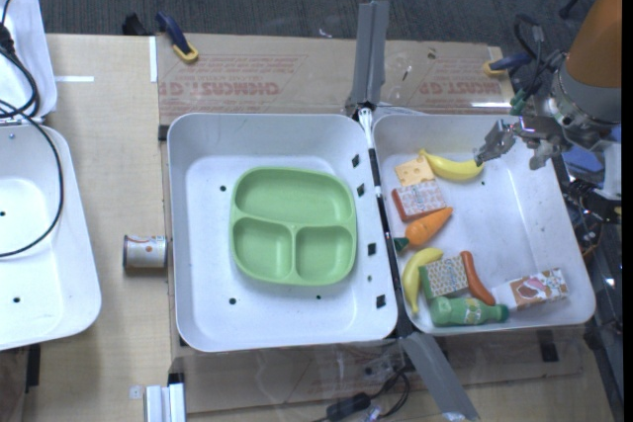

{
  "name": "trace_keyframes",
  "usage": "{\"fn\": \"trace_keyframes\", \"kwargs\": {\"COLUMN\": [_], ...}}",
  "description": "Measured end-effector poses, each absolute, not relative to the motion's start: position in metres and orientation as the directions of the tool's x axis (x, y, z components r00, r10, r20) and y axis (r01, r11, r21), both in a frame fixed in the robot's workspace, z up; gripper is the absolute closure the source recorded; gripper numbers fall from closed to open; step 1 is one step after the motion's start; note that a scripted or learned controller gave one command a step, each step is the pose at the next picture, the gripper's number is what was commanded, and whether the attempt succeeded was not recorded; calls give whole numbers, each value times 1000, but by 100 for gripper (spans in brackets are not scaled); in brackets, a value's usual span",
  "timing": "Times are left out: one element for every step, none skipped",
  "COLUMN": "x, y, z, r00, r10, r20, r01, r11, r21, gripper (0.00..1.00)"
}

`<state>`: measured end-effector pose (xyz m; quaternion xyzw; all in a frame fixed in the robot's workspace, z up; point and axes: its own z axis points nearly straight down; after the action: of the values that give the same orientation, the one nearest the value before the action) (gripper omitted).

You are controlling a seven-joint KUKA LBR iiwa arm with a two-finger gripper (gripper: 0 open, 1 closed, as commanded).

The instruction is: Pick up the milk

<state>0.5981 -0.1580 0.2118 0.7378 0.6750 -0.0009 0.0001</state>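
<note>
Seemingly well apart: milk (538,289) front-right, jaws at bin's (514,208) back.

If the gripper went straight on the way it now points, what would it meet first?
The gripper reaches in from the right and points left, toward the banana in the right bin. It would probably meet the banana first, though its height over the bin is unclear.

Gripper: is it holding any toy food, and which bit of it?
Nothing. The gripper hangs open above the right bin's far edge; the milk carton lies untouched.
</note>
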Motion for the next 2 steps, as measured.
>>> {"fn": "trace_keyframes", "kwargs": {"x": [529, 489], "y": [-159, -208], "z": [111, 91], "r00": [67, -34], "r10": [998, 999], "r20": [0, 4], "r01": [998, 999], "r11": [-67, 34], "r21": [-3, -3], "gripper": [0, 0]}}
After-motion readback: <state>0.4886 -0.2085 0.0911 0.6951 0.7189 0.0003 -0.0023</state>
